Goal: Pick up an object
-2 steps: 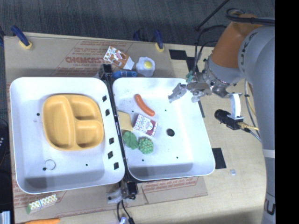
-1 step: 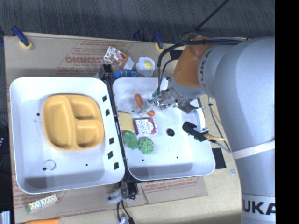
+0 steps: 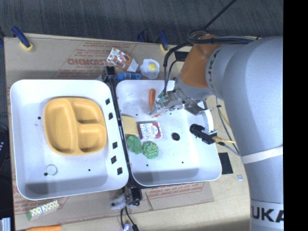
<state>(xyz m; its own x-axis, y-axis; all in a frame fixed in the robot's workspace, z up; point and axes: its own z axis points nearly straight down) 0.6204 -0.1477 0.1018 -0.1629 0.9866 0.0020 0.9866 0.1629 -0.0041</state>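
The grey arm comes in from the right and bends over the right bin, its orange band sitting above the wrist. The gripper hangs low over the far part of that bin, near the middle, and from where I stand the claw is too tangled with cables and metal for me to say whether it is wide or narrow; I cannot tell, and I see nothing clearly caught in it. Just to its left, close beside the tip, lies an orange carrot, pointing near to far on the white floor. Nearer in the same bin sits a small red and white packet, and nearer again a leafy green piece touching a round green bunch of grapes. A dark spot marks the bin floor to the right of the packet. The left bin holds a yellow divided tray, well apart from the arm. On the cardboard bench beyond the bins lie a small printed carton, a blue item and a yellow and white round thing. Blue clamps grip the far edge of the bench.
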